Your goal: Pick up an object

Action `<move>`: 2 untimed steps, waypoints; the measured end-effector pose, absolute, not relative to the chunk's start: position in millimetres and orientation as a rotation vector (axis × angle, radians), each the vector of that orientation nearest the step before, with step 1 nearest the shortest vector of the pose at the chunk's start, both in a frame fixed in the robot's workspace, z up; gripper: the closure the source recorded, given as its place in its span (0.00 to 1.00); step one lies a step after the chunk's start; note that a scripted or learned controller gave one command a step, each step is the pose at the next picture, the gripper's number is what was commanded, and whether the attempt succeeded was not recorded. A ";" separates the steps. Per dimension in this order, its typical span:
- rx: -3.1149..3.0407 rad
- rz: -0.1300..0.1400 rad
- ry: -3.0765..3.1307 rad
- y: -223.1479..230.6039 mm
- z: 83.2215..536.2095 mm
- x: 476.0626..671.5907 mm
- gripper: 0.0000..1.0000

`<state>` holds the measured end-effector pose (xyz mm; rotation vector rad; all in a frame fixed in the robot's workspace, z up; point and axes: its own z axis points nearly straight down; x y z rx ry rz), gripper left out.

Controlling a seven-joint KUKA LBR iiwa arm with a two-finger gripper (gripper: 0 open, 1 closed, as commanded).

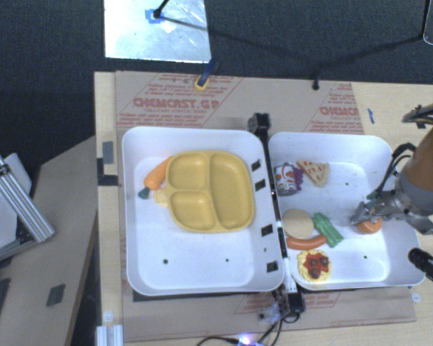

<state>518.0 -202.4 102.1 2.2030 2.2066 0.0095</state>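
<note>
My gripper (368,213) is low over the right side of the right bin (361,269), reaching in from the right. Directly under it lies a small orange toy (371,227), partly covered by the gripper. To its left lie a green toy (327,230), a tan bun (299,223) and a red-orange sausage (306,242). A round yellow piece with a red topping (314,265) sits near the bin's front. A purple and white toy (288,179) and a waffle-like wedge (315,171) rest at the back.
The left bin (151,265) holds a yellow divided plate (203,191) with an orange carrot (156,174) against its left rim. A black divider (270,207) separates the bins. Cardboard lies under both bins.
</note>
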 end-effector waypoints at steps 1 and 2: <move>2.216 0.003 2.220 -205.7 148.2 512.6 1.00; 2.213 0.004 2.222 -202.4 192.2 513.4 1.00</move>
